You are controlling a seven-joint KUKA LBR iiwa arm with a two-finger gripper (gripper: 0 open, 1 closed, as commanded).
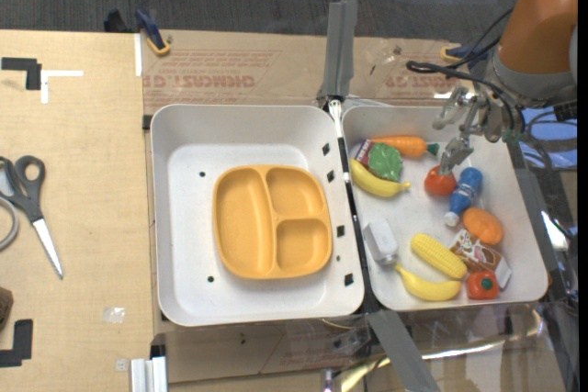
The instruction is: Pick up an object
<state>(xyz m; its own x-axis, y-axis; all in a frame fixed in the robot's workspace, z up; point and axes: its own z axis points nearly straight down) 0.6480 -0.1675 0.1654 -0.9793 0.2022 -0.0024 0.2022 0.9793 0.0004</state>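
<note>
Approach is the step in hand, you would judge: from the camera view the gripper (453, 162) hangs low over the right bin (525, 197), its tip just above the red tomato (439, 183) near that bin's far edge. You cannot tell how the jaws stand. Nothing is lifted yet. Your next move calls for a short, straight descent onto the tomato, then a close. Watch the blue bottle (463, 189) touching the tomato's right and the carrot (401, 145) just beyond it; both crowd the fingers. The yellow tray (273, 221) sits well apart in the left bin (175, 197).
</note>
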